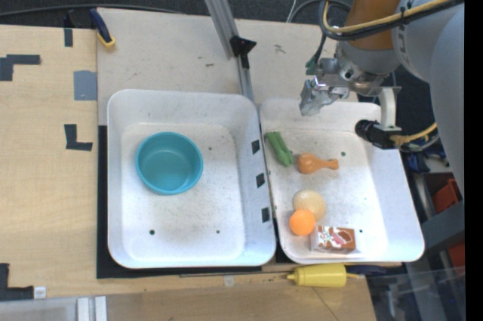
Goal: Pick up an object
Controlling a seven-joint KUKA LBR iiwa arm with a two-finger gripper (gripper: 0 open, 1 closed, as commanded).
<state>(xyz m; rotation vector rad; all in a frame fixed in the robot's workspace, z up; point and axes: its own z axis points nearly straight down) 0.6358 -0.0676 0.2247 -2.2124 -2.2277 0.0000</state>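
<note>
1. The gripper (314, 102) hangs over the upper edge of the right bin (392, 195), its grip unreadable from here, nothing visibly held.
2. Candidates lie lower right: green vegetable (278, 148), orange ball (302, 222).

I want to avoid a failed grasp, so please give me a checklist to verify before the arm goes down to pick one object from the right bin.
1. Gripper free of any object: ok. The two-finger gripper hangs over the far rim of the right white bin with nothing visible between its tips.
2. Finger opening: cannot tell, too small and blurred.
3. Gripper above a target: not ok. It is beyond the green elongated vegetable toy, the nearest object.
4. Free-standing targets: ok for the vegetable toy and the orange gourd-shaped toy.
5. Clutter: not ok near the front, where the orange ball, cream round object and red-and-white packet crowd together.
</note>
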